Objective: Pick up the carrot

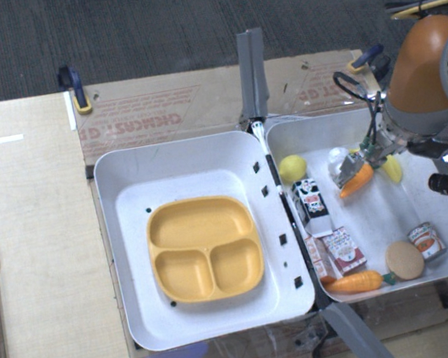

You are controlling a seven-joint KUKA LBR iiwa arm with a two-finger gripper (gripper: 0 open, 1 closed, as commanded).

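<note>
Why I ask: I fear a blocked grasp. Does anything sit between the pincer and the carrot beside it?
Nothing visible does: the pincer sits directly against the orange tapered carrot's upper end in the right shallow white bin.

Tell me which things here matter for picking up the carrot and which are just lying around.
For the job: gripper; carrot beside it; second carrot at the front wall of the right bin.

Lying about: lemon; milk carton; can; yellow divided plate in the left bin.
</note>
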